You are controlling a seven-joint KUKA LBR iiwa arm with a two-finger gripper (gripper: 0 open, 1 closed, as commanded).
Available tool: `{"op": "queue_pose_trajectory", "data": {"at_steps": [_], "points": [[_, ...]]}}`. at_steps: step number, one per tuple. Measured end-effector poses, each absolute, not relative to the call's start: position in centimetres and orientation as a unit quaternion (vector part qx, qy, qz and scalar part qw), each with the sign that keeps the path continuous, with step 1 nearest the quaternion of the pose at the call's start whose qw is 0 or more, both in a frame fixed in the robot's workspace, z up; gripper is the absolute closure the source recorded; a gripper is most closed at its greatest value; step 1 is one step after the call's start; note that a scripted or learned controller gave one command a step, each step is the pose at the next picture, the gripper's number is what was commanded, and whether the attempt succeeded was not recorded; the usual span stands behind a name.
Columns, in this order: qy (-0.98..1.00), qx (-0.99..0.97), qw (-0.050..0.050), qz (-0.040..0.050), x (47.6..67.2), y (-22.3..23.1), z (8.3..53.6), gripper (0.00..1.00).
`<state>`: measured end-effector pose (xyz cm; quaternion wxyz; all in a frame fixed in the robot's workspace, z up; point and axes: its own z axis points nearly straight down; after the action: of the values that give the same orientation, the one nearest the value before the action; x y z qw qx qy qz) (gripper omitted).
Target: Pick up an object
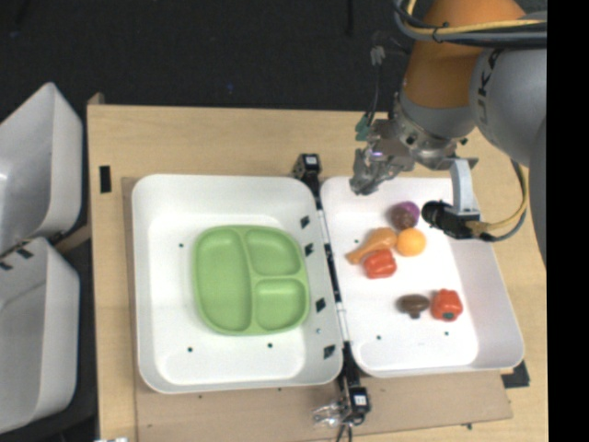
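Near the right bin's [497,325] far left corner hangs the gripper [365,180], grasp unreadable, while small toy foods cluster mid-bin: a purple round piece [404,215], orange ball [411,241], red pepper [446,305].

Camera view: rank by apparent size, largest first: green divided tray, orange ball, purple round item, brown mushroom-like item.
1. green divided tray, by far
2. purple round item, orange ball and brown mushroom-like item: look alike in size, not ranked
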<state>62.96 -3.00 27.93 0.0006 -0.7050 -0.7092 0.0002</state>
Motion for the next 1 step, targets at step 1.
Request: {"op": "queue_pose_trajectory", "data": {"at_steps": [1], "points": [[-0.709,-0.706,0.001,0.001,63.06,2.87,27.17,1.0]]}}
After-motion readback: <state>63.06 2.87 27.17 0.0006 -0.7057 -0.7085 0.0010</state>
